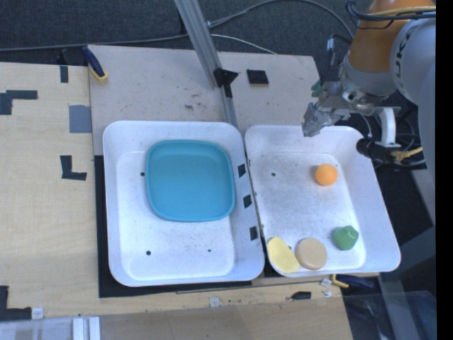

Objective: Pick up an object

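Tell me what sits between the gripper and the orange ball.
Nothing: in the camera view, bare white floor of the right bin separates the gripper from the orange ball.

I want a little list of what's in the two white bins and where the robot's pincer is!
left bin: blue plate
right bin: orange ball, green block, tan round piece, yellow piece
touching: tan round piece and yellow piece lie side by side at the near edge
pincer: over the far edge of the right bin, holding nothing that I can see
nearest thing to pincer: orange ball
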Motion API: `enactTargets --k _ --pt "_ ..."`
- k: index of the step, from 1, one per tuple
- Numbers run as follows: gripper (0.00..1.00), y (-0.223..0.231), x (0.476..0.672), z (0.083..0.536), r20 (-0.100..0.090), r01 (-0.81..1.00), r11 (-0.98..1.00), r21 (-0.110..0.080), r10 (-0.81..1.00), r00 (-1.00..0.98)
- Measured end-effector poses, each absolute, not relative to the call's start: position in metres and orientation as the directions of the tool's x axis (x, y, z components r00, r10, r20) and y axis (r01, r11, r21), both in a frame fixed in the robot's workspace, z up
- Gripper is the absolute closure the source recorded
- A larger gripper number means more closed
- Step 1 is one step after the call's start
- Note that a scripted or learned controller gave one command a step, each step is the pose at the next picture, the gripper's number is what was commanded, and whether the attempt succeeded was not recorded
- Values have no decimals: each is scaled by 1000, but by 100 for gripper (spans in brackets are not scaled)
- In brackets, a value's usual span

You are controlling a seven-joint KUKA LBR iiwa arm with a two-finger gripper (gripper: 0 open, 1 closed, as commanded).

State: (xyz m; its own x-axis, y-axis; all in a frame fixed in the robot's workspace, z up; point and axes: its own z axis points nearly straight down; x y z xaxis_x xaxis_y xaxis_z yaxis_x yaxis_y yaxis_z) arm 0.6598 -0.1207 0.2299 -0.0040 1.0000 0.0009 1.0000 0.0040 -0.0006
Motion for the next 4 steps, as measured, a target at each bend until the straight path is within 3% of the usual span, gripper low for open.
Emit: enactTargets --k 2,4 --pt "100 -12 647 231 1 1000 4 -1 1000 -4" --pt "100 91 654 227 1 1000 4 -2 1000 -4"
